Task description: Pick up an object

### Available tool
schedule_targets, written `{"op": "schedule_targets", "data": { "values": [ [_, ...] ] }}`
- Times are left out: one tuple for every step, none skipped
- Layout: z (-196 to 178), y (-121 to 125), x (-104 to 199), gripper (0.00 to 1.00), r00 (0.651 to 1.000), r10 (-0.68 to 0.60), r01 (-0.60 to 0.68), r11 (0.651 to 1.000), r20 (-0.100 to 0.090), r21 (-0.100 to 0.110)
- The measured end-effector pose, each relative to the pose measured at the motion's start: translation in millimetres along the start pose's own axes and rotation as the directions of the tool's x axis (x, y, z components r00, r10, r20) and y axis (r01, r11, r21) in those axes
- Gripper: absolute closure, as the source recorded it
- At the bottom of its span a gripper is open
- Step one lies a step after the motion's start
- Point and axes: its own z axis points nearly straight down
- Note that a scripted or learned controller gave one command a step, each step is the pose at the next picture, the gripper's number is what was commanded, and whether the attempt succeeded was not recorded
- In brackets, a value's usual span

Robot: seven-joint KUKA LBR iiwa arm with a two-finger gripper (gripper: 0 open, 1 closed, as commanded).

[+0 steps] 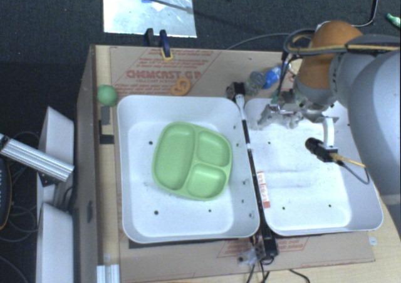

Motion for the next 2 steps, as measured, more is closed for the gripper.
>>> {"op": "schedule_targets", "data": {
  "values": [
    [-11.5, 1.2, -0.1, 1.0, 1.0, -0.002, 0.002, 1.0, 0.0, -0.004],
    [-11.4, 1.2, -0.1, 0.0, 1.0, -0.002, 0.002, 1.0, 0.001, -0.004]
  ]
}}
